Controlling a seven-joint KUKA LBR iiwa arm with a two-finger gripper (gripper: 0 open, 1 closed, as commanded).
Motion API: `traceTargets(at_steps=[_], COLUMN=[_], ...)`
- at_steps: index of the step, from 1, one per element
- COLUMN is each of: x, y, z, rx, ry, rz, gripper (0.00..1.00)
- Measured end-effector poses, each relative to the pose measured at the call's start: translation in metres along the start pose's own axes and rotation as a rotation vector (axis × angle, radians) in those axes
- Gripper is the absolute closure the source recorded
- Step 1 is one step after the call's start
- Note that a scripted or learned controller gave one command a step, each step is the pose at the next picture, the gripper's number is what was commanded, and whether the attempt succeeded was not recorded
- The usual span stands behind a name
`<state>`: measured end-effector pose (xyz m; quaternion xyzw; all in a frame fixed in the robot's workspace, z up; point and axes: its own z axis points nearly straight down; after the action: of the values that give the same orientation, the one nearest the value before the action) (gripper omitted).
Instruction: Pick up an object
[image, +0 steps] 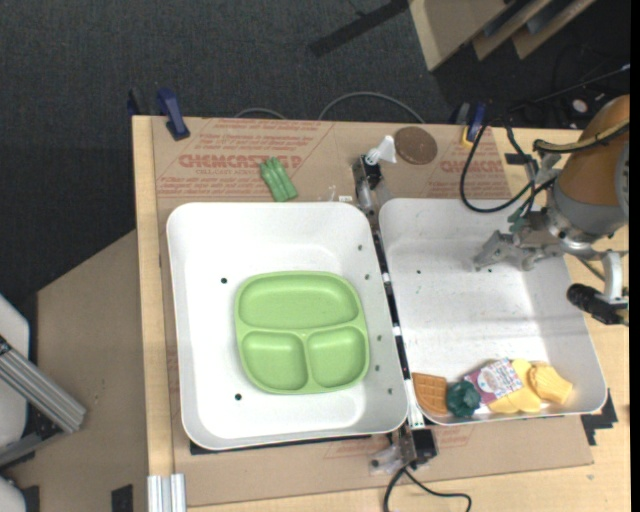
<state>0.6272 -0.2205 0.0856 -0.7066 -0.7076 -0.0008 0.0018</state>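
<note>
camera: fixed overhead | slanted down | mid-range | both bins (190, 300) in frame

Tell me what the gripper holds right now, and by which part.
Nothing. The gripper hangs over bare floor in the right bin, apart from the toy food pile at the bin's near edge.

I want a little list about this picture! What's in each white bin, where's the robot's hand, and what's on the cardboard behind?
left bin: a green tray with three sections, lying flat near the middle
right bin: a pile of toy food bunched along the near edge
toy pile: a waffle-like piece, a dark green piece, a pink-and-white packet, yellow pieces
tool: over the far part of the right bin, away from the toys
holding anything: nothing seen in it
cardboard behind bins: a small green object, a brown disc
</note>
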Motion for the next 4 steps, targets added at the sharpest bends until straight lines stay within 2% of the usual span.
traceTargets(at_steps=[1, 2, 3, 4], x=[-0.003, 0.0, -0.001, -0.002], y=[0.017, 0.006, 0.007, 0.008], z=[-0.042, 0.002, -0.01, -0.021], rx=[-0.008, 0.001, -0.003, -0.007], ry=[-0.006, 0.003, -0.002, -0.003], rz=[0.0, 0.0, 0.0, 0.001], gripper=[0.0, 0.0, 1.0, 1.0])
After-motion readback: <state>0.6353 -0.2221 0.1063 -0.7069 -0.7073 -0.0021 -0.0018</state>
